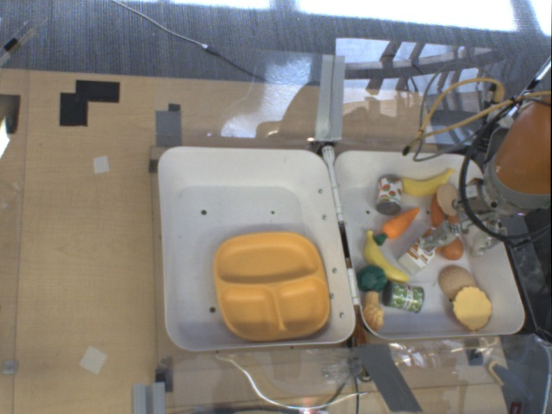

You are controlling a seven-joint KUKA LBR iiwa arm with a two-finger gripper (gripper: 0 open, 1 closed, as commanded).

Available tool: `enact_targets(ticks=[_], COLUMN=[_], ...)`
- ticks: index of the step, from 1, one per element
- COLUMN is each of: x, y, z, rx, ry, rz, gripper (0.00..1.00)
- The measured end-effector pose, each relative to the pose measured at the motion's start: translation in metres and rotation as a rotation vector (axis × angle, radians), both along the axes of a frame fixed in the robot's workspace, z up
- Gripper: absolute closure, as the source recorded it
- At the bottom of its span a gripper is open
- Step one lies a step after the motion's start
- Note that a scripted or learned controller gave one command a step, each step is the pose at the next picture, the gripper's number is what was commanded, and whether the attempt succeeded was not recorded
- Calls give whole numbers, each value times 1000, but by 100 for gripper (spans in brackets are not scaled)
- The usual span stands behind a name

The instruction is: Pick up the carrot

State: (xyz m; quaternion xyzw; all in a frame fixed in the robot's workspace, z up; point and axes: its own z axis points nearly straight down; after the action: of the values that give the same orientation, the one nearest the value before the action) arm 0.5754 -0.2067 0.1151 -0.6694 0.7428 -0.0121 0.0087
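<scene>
Front of right bin (514, 317): a round yellow slice (473, 308) and a brown potato-like piece (455, 279) lie touching, near the front right corner; a green can (404, 297) lies on its side, with a small yellowish piece (373, 310) and a dark green vegetable (373, 277) by the left wall.
Left bin (181, 197): an orange divided tray (272, 285) sits in its front half.
Middle of right bin: a banana (381, 259) lies slanted by the left wall; a white carton (420, 252) lies tilted beside it.
Carrot (400, 224): lying free on the bin floor, just behind the banana and left of my gripper, apart from it.
My gripper (450, 228): low over the bin's right half, among orange pieces; whether my fingers are spread or closed I cannot tell.
Back of right bin: a small can (389, 194) and a second banana (426, 184).
My arm (522, 158): enters from the right, orange band above the wrist.
</scene>
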Motion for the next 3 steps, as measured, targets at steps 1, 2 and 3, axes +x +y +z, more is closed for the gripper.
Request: enact_targets(ticks=[1,2,3], x=[35,71,53], y=[21,99,76], z=[-5,-5,-7], rx=[0,11,33], ry=[-15,-19,-27], rz=[-178,-512,-661], gripper=[0,0,0])
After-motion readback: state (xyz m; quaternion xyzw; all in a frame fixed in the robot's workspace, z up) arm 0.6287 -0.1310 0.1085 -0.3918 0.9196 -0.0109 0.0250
